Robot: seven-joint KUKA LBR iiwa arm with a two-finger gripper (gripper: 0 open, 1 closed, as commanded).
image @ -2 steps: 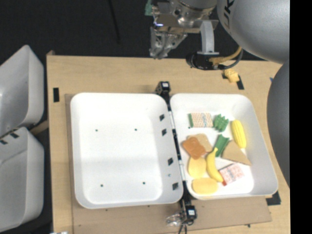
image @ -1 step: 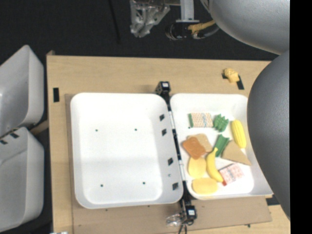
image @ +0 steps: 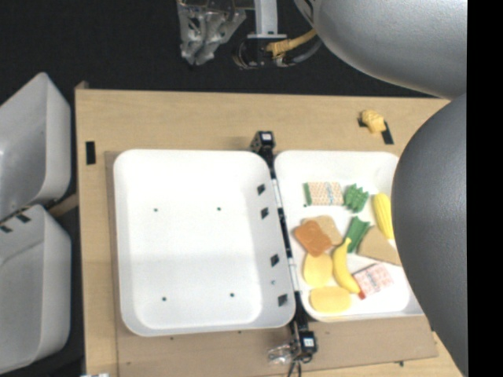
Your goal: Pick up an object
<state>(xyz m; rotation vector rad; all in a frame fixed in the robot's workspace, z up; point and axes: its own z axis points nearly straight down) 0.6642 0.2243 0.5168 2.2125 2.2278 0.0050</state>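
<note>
The gripper [image: 208, 28] hangs over the dark ground beyond the bench's far edge, and whether it is open or closed cannot be told from its blurred metal shape. Nothing is seen held in it. The likeliest target, the banana [image: 343, 267], lies among the toy foods in the right bin [image: 338, 160], well apart toward the near right, its long axis running roughly far to near.

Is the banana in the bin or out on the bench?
In. The banana lies inside the right bin, among the other toy foods.
</note>
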